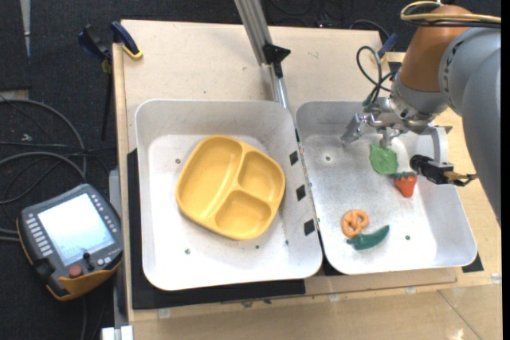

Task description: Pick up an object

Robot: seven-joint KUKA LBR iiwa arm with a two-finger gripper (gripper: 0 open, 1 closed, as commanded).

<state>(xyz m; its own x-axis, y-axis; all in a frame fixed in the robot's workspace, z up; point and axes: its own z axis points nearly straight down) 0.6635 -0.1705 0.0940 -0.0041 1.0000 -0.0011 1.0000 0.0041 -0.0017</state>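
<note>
Arm [446,60]: grey with an orange band, entering from the right of the frame, wrist over the upper part of the right bin.
Gripper [374,123]: low over the right bin's upper middle; whether clenched or released cannot be told.
Right bin [446,251]: white, holds four small items.
Green leaf-shaped piece [383,159]: just below the gripper, lying on the bin floor.
Red strawberry-like piece [406,184]: just right of and below the leaf.
Orange pretzel [355,220]: lower middle of the right bin.
Dark green pepper-like piece [369,237]: touching the pretzel's lower edge.
Left bin [159,251]: holds a yellow divided plate [230,186], three compartments, at centre.
Teach pendant [70,239]: lower left of the frame, off the bench.
</note>
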